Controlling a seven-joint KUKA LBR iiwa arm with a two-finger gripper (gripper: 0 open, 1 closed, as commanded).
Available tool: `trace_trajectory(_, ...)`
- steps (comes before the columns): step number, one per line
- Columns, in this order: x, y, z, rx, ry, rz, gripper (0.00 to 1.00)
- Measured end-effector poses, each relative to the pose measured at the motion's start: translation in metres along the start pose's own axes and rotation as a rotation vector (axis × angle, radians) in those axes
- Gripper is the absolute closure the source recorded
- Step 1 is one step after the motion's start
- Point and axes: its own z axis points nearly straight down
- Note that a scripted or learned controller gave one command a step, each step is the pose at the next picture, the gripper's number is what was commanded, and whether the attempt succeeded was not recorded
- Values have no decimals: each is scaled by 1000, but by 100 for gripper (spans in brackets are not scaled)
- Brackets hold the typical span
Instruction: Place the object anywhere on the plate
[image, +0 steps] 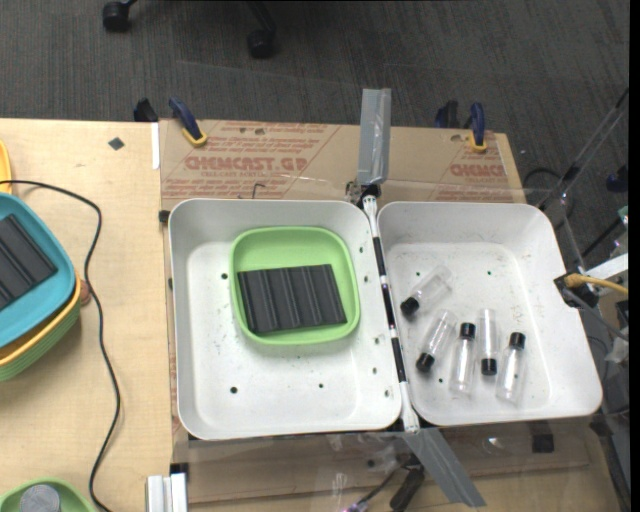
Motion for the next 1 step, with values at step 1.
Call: trace_trajectory(1,-3,16,-7,0,1,-1,0)
